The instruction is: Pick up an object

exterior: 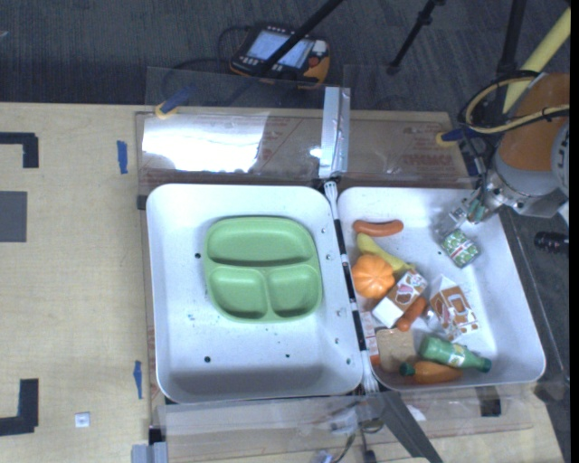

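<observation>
Grey gripper (472, 211) blurred, small carton (460, 246) below

small green-white packet (460, 246), right bin's upper-right corner

Robotics lab, taped plywood bench (72, 271), twin white bins (172, 362), handheld controller (276, 52) (on carpet), tripod legs (425, 27)

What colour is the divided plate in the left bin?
The divided plate is light green, seen plainly in the camera view.
</observation>
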{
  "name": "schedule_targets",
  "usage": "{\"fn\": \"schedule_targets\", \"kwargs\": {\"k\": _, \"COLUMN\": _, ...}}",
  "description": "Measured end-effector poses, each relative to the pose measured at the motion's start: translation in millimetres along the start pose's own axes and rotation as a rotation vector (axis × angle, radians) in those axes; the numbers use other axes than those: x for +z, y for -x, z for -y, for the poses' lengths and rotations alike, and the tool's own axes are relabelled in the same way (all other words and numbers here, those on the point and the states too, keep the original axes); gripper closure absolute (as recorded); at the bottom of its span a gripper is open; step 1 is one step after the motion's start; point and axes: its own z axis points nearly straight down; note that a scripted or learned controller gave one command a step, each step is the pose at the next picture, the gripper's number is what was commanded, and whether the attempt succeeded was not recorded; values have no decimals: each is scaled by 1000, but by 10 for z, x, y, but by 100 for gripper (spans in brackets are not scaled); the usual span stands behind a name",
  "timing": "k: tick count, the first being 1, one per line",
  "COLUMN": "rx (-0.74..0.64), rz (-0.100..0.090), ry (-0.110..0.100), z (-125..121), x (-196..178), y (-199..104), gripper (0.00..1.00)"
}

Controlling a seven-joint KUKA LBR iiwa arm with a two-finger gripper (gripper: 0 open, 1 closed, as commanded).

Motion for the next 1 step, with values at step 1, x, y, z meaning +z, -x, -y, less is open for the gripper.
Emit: {"fn": "schedule_targets", "kwargs": {"k": 1, "rx": -101, "rz": -2, "ry": 0, "z": -290, "x": -1330, "y": -500, "gripper": 100}}
